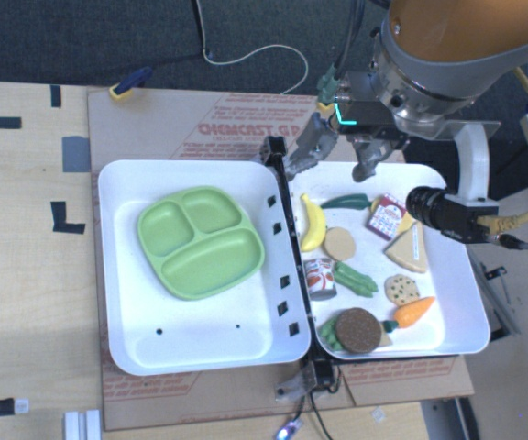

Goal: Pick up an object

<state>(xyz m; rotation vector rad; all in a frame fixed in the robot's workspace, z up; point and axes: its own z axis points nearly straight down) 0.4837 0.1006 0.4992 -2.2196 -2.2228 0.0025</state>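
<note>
Your gripper (337, 154) is hanging over the top edge of the right bin (456, 324), fingers spread and pinching nothing. Just below it a banana (313, 223) is lying in that bin, beside a round cracker (340, 244). A green tray (201, 241) is sitting in the left bin (126, 273).

Green tray (202, 242) (yellow banana (313, 224))

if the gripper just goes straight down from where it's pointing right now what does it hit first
Probably the banana. The gripper hangs open over the far end of the right bin, near the divider, and the banana lies closest below it, with a green bean just beside. Depth is hard to judge from this slanted view.
</note>
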